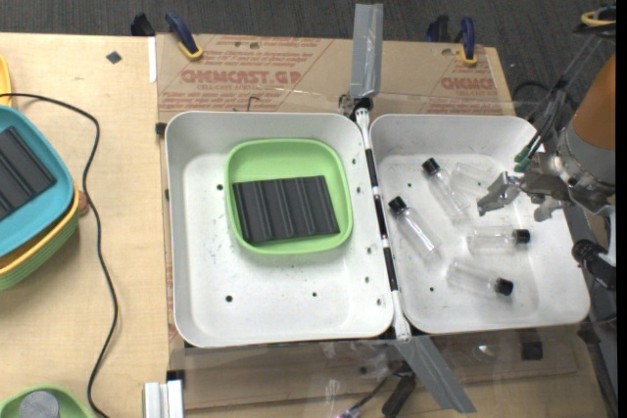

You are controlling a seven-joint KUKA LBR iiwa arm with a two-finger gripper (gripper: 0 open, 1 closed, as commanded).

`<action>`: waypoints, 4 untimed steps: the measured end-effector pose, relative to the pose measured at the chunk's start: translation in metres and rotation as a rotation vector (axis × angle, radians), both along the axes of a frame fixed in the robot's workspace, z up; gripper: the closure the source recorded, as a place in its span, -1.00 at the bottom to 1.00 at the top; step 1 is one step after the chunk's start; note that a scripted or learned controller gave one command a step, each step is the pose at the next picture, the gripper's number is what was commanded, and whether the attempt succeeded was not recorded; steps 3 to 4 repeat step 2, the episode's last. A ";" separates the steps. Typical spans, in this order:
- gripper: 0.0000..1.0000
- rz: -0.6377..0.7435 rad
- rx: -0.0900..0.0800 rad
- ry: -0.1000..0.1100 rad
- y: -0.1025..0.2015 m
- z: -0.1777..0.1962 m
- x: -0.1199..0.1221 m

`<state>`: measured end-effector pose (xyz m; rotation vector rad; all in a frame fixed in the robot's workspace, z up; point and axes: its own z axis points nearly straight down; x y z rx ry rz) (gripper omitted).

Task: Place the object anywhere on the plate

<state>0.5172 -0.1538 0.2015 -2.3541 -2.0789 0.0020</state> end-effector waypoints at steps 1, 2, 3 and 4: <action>-1.00 -0.406 -0.002 0.001 -0.027 0.042 -0.009; -1.00 -0.734 -0.003 0.002 -0.059 0.066 -0.030; -1.00 -0.734 -0.003 0.002 -0.059 0.066 -0.030; -1.00 -0.734 -0.003 0.002 -0.059 0.066 -0.030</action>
